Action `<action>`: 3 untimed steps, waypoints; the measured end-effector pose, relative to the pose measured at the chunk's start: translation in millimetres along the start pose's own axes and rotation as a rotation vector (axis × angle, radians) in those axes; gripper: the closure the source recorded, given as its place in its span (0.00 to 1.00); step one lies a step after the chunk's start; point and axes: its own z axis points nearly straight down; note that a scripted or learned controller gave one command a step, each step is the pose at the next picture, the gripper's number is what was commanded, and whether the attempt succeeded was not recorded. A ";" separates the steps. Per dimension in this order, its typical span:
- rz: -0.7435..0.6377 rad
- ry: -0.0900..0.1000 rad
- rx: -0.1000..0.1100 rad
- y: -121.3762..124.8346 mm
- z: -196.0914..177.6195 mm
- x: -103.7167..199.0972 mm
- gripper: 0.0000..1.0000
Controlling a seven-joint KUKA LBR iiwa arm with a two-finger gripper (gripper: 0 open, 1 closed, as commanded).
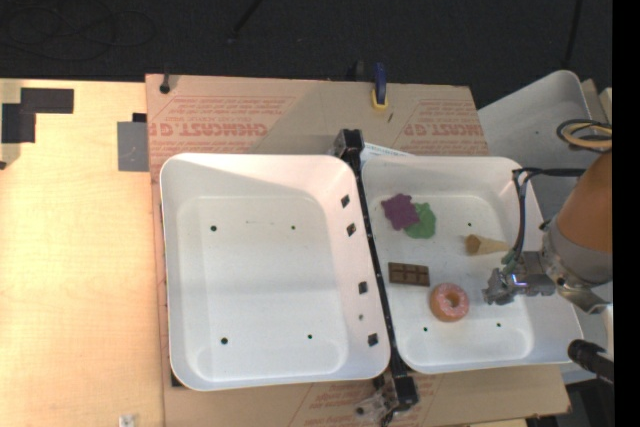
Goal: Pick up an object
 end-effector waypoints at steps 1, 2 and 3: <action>-0.028 0.001 -0.013 -6.0 -109.9 115.4 1.00; -0.020 -0.002 -0.009 -8.2 -179.3 160.3 1.00; -0.022 -0.001 -0.014 -9.4 -278.2 208.8 1.00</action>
